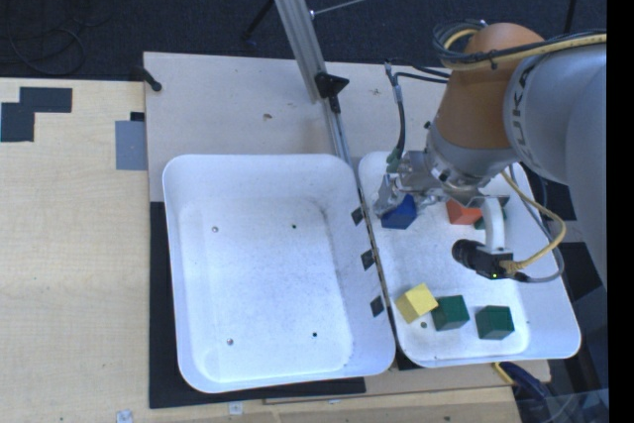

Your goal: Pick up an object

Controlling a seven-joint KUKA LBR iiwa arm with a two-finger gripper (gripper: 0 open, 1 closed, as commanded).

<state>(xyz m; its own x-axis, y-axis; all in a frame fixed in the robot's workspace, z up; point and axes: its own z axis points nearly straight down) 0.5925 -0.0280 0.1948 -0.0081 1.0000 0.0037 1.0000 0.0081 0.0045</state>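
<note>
Pale wood bench (69, 243) bears two white bins (198, 213); dark floor behind; hand (406, 196) over blue block (398, 213), grip unclear.

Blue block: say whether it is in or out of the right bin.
In. The blue block lies on the right bin's floor, by the gripper.

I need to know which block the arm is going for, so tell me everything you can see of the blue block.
The blue block is a small, solid-coloured cube-like piece, matte, its material unclear. It sits in the right bin, near the bin's upper left, close to the divider between the bins. It looks tilted rather than flat. The gripper is directly over it, hiding its top. Whether anything touches it cannot be told.
</note>
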